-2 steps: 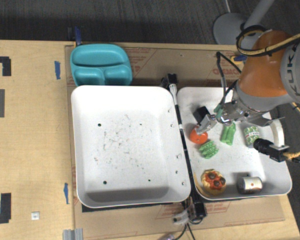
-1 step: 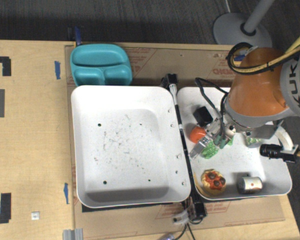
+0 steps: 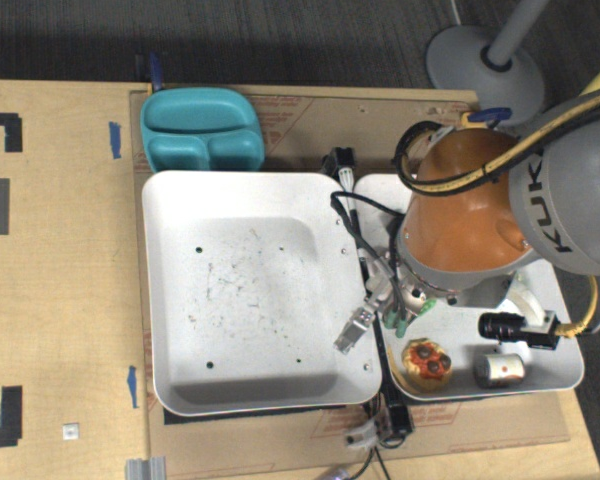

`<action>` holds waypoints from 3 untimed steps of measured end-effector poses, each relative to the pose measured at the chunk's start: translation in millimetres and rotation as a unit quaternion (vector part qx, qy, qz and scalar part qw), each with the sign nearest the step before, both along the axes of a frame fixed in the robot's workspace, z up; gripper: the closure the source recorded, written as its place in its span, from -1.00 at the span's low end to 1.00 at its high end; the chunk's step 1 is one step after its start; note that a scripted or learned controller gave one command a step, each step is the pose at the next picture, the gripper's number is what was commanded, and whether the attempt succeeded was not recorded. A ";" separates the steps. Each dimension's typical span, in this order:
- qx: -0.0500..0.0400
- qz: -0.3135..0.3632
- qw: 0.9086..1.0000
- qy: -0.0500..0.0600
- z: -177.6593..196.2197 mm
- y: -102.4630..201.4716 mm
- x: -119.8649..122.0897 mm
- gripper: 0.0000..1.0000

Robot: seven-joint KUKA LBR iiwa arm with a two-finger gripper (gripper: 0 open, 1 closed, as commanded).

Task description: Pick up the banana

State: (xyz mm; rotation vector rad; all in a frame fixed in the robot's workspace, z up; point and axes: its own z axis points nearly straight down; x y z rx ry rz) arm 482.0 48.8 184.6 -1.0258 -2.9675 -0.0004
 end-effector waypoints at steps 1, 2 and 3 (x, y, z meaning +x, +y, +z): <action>0.000 0.075 0.997 0.000 -81.2 59.2 -3.0 -1.00; 0.001 0.059 0.998 -0.003 -97.5 93.7 62.3 -1.00; 0.002 -0.038 0.999 -0.003 -97.2 177.4 19.7 -1.00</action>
